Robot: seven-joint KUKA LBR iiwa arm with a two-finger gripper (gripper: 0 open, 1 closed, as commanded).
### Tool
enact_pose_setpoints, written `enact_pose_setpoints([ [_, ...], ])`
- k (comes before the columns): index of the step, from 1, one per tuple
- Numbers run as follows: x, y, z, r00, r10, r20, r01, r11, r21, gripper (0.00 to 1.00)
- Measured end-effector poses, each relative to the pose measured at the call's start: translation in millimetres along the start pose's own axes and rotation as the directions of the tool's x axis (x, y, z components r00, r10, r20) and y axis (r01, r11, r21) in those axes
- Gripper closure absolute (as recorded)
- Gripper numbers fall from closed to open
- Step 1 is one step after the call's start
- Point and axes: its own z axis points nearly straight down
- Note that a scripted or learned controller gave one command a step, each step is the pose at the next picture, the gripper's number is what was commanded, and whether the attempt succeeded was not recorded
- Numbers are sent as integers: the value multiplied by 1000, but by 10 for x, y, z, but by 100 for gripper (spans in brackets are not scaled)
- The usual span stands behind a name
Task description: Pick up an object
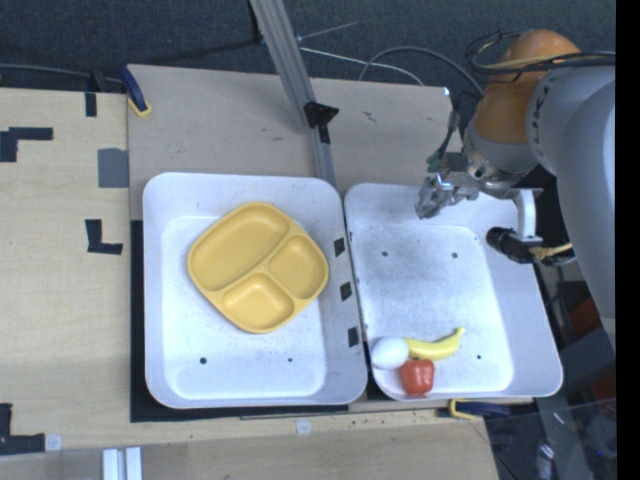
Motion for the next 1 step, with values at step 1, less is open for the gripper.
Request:
enact_pose_setpoints([
  [1, -10, 9, -428, 1000, 0, 0, 0, 1000, -1, 100],
])
